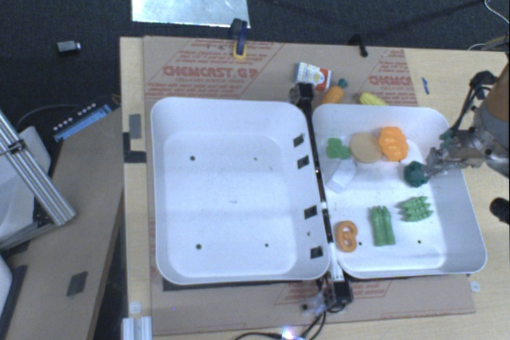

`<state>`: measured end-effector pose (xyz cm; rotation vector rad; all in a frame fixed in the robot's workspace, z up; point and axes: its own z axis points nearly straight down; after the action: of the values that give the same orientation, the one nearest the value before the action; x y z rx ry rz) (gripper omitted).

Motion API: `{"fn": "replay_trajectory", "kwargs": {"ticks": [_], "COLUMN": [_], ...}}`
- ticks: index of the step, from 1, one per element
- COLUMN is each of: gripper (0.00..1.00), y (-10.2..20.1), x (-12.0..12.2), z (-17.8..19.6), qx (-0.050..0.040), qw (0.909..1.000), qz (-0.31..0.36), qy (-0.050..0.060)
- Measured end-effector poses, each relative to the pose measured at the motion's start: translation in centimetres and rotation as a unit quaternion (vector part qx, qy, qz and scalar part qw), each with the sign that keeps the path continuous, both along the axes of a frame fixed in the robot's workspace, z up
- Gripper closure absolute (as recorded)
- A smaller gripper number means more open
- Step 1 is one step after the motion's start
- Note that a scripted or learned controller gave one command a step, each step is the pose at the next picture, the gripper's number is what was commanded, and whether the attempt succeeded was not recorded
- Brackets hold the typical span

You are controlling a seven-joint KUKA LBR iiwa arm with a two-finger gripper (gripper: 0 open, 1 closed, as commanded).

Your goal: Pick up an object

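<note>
dark green round object point(413, 173) | right bin, near right wall | possibly broccoli

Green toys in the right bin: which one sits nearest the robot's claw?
The dark green round toy, right beside the gripper. The ridged green bundle, leafy green piece and pale green piece lie farther away.

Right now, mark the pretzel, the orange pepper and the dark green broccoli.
pretzel point(346, 236), camera view, middle of its loops.
orange pepper point(392, 143), camera view, centre of its body.
dark green broccoli point(414, 173), camera view, its rounded head.

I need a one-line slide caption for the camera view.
Gripper beside a dark green toy in the right bin.
</note>
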<state>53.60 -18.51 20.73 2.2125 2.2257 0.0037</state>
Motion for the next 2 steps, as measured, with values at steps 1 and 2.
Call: {"fn": "replay_trajectory", "kwargs": {"ticks": [1, 2], "gripper": [1.0, 1.0], "y": [-2.1, 2.4], "x": [4.3, 9.0], "z": [-2.1, -5.2], "qx": [-0.0002, 0.0005], "qw": [1.0, 1.0], "qz": [0.0, 0.002], "qy": [0.0, 0.0]}}
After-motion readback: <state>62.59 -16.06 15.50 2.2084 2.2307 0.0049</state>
